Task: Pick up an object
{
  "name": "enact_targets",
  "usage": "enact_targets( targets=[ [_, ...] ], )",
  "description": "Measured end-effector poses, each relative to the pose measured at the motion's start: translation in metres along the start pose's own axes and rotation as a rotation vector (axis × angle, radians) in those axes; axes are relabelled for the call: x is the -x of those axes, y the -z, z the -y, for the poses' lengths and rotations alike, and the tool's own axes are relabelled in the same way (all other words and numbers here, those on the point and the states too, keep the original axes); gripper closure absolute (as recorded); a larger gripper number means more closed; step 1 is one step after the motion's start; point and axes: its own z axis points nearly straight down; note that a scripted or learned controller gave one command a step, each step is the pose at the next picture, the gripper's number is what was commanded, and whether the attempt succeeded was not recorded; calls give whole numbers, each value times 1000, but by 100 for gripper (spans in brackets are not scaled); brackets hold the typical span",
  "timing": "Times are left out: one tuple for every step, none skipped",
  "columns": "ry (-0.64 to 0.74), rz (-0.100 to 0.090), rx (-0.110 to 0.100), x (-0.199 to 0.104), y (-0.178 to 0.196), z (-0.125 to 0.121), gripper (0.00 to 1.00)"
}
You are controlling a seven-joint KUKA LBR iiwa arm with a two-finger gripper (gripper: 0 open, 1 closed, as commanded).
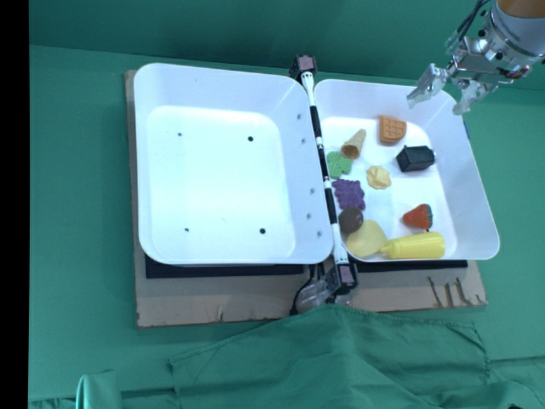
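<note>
The right bin (477, 220) holds nine small toy foods, one of each. A yellow corn cob (415, 246) lies at its near edge, long axis running left to right, touching a pale yellow pear-like piece (366, 239) at its left end. An ice-cream cone (352, 144) points its tip up-right. Around them sit an orange waffle (392, 129), a black block (415, 158), a green leafy piece (339, 164), a purple grape bunch (347, 194), a small yellow lump (378, 177), a brown piece (350, 221) and a red strawberry (418, 217). The left bin (153, 92) sits beside it on the green surface (77, 186). The pincer (446, 95) hangs over the right bin's far corner, fingers spread apart, grasping nothing.
</note>
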Motion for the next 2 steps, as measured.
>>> enact_targets(
  targets=[
    [-1,-1,0,12,17,36,0],
    [-2,-2,-10,13,-86,52,0]
  ],
)
